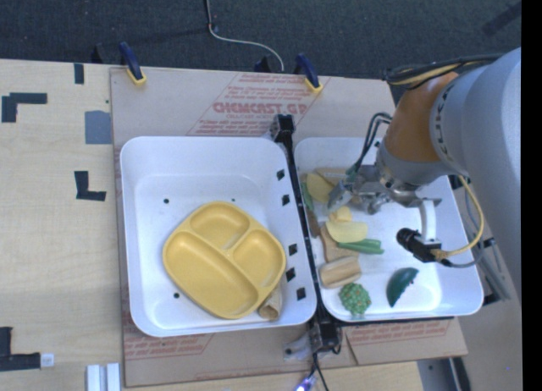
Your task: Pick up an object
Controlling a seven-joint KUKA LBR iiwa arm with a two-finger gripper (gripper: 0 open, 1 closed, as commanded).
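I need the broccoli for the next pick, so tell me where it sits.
The broccoli lies in the right bin, near its front edge, just below the tan block and left of the dark green leaf-shaped piece.

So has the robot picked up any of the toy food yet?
Not that I can see. The gripper is low in the right bin, over the pale yellow pieces, so it is in place. Nothing looks lifted: the broccoli and the green leaf lie on the bin floor. Grabbing and lifting are left.
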